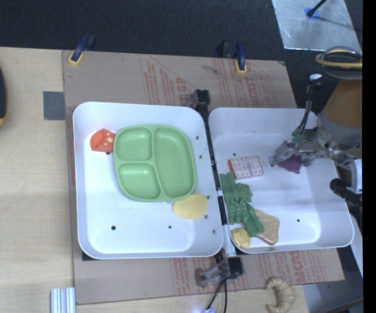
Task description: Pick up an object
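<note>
A pale green divided plate point(155, 163), a red piece point(101, 140) and a yellow piece point(190, 207) lie in a white bin point(96, 237), a purple object point(292, 164) in the other.

Two shallow white bins sit side by side, the left bin point(90, 233) and the right bin point(318, 237). The left one holds three things: one green divided plate point(155, 162), one small red object point(101, 140) and one pale yellow piece point(191, 207). The right one holds five: one small printed card point(245, 167), one purple object point(292, 164), one green leafy toy point(238, 201), one tan flat piece point(268, 227) and one small yellow piece point(240, 238).
</note>
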`<control>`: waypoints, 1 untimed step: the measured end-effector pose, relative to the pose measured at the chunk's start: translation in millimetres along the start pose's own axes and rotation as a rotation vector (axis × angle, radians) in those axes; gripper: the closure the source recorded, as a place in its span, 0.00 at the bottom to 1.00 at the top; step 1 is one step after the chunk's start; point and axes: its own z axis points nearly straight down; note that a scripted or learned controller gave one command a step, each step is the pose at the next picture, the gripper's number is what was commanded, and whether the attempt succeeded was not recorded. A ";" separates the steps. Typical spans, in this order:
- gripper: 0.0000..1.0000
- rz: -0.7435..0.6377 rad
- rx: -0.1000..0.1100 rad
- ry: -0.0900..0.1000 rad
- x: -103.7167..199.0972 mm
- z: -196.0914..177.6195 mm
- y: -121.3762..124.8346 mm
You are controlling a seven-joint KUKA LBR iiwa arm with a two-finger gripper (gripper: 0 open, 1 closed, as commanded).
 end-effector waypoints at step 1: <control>0.00 -0.002 -0.009 -0.001 -0.3 -1.9 59.3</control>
